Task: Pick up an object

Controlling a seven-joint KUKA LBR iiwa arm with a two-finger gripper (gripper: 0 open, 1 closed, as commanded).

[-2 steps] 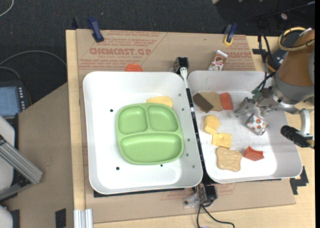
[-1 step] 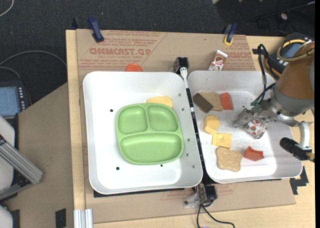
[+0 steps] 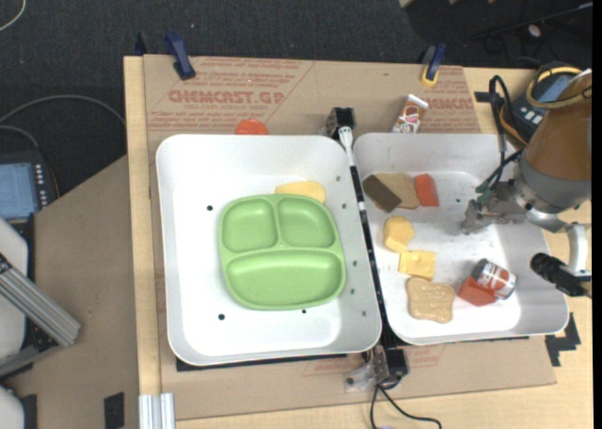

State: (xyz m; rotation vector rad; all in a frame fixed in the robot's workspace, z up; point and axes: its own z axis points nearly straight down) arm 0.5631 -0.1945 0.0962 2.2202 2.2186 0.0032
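Observation:
My gripper [image 3: 472,218] hangs low over the right side of the right bin [image 3: 451,150], above bare floor. Left of it lie a brown slab [image 3: 388,191] and a red-orange block [image 3: 426,189]. Nearer the front are a yellow wedge [image 3: 399,232], a yellow square [image 3: 419,262] and a slice of toast [image 3: 431,299]. A red can [image 3: 491,278] lies on its side below the gripper, beside a small red piece [image 3: 474,294]. None of these touches the gripper.
The left bin [image 3: 188,192] holds a green divided plate [image 3: 280,250] with a yellow piece [image 3: 301,191] behind it. A small carton [image 3: 410,115] and an orange disc [image 3: 250,127] lie on the board behind the bins. Blue clamps [image 3: 179,55] grip the far edge.

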